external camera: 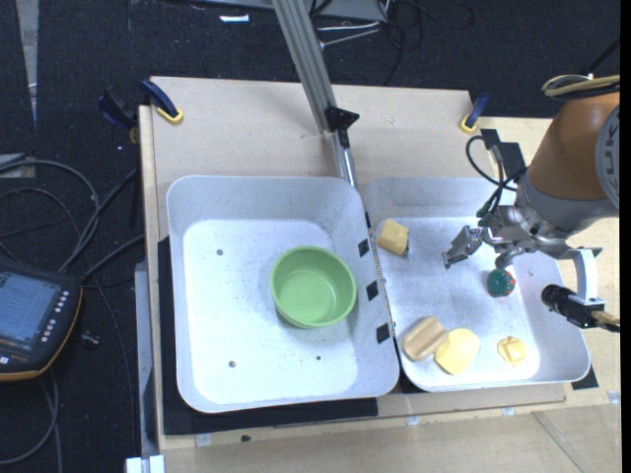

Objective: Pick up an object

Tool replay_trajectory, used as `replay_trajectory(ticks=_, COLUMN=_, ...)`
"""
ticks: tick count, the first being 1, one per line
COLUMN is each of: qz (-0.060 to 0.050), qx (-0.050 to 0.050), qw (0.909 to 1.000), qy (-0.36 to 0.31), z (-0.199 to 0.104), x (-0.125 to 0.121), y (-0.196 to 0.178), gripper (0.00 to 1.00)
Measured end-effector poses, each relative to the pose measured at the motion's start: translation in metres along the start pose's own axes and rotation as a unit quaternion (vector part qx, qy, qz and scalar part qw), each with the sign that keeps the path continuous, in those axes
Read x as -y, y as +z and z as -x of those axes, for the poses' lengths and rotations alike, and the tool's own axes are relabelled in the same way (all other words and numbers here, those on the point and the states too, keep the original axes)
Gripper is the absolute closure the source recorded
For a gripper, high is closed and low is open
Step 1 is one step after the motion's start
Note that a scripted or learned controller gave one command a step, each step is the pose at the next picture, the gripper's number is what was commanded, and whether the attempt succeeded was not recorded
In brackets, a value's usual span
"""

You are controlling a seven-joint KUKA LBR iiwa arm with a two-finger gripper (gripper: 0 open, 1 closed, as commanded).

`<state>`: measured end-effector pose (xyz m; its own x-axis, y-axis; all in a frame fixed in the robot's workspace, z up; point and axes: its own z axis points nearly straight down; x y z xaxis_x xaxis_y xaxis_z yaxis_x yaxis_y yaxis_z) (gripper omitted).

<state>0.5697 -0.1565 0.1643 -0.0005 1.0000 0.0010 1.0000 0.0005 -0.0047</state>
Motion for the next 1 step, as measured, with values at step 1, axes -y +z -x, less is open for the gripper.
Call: replay_trajectory(ticks=1, qz=0.0, qx=0.0, qw=1.0, qy=0.0, z=0.0089, x=0.0008, y=0.0575, gripper=0.0)
